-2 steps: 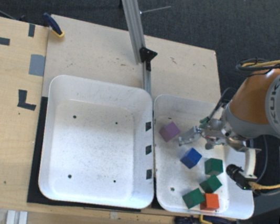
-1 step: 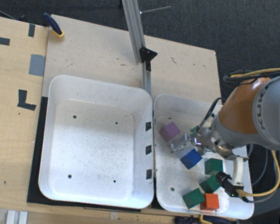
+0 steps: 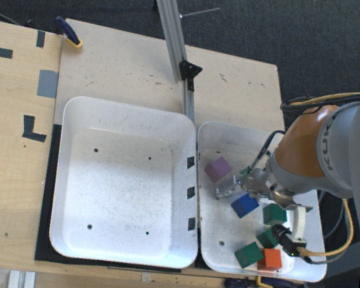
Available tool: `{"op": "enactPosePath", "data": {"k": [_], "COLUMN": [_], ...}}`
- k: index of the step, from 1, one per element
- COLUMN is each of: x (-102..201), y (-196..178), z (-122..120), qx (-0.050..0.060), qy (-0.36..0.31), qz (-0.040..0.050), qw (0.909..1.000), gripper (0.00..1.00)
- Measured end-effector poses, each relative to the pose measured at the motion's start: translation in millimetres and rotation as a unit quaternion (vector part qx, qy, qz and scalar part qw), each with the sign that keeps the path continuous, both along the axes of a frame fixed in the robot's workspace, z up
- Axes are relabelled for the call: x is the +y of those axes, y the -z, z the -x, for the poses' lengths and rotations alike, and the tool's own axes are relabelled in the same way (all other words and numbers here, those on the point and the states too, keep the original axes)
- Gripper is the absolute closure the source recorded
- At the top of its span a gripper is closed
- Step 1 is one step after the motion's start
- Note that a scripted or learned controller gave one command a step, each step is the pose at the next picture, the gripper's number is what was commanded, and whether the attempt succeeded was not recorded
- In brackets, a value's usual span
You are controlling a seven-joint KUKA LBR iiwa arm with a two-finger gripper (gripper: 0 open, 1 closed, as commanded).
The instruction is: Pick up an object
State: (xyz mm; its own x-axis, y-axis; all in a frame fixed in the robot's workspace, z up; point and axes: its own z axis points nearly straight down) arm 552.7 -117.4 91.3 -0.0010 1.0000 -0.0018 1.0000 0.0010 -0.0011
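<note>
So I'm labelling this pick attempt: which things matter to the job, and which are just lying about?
Job:
gripper
purple block
blue block
green blocks
orange block
right bin

Lying about:
left bin
blue-and-yellow clamp
metal pole

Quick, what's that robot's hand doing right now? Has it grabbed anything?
Hand: low in the right bin, between the purple block and the blue block; open or closed cannot be told, no grab visible.
</note>
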Motion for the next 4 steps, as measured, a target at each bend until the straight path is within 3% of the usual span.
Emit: {"op": "enactPosePath", "data": {"k": [1, 4], "x": [1.1, 4.6], "y": [-10.1, -122.6], "z": [0.2, -2.0], "qx": [0.001, -0.002], "qy": [-0.001, 0.0], "qz": [-0.0011, -0.0008], "qw": [1.0, 1.0], "gripper": [1.0, 1.0]}}
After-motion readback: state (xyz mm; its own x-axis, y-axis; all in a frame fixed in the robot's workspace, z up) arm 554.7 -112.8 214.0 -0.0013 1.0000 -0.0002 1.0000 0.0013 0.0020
